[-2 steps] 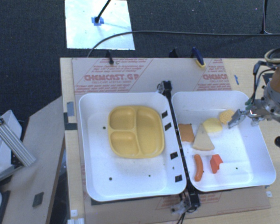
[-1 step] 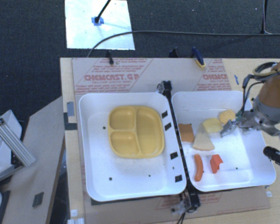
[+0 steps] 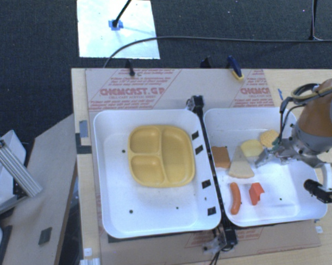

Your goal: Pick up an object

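In the right bin point(image 3: 288, 206) lie several food pieces. A brown toast square point(image 3: 220, 156) sits near the bin's left wall. Beside it are a pale cheese wedge point(image 3: 241, 168), a yellow chunk point(image 3: 252, 148) and a round tan cracker point(image 3: 269, 137). Toward the front lie an orange sausage point(image 3: 234, 198) and a small red-orange piece point(image 3: 256, 193). My gripper point(image 3: 268, 158) reaches in from the right, low over the bin, its tip just right of the cheese wedge and below the cracker. Nothing visibly hangs from it.
The left bin point(image 3: 117, 212) holds a yellow divided plate point(image 3: 161, 155). A black-clipped divider point(image 3: 206, 166) separates the two bins. The arm's orange-banded wrist point(image 3: 318, 118) stands over the right bin's right side. Cables run across the back of the bench.
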`<state>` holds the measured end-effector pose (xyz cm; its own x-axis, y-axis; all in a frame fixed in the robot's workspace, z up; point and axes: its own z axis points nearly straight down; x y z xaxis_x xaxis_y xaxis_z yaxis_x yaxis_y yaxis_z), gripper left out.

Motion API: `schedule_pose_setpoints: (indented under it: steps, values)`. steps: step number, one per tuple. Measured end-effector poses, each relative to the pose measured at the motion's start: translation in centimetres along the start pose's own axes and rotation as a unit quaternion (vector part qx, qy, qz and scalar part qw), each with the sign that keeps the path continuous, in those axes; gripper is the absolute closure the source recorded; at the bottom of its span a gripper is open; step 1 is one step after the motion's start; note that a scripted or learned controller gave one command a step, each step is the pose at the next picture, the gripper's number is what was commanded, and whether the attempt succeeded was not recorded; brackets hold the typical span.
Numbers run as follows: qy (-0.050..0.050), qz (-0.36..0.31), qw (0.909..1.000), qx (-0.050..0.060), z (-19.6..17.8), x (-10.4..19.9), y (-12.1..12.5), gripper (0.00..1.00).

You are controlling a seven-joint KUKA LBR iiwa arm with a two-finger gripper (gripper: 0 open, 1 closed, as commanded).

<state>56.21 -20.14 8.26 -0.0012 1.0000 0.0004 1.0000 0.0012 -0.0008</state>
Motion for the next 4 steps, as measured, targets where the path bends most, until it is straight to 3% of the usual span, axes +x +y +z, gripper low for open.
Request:
schedule_pose_setpoints:
  steps: [1, 4]
  values:
    - [-0.001, 0.000, 1.0000, -0.003, -1.3, -0.1, 0.2, 1.00]
    - [-0.001, -0.002, 1.0000, -0.004, -17.7, 0.2, -0.4, 1.00]
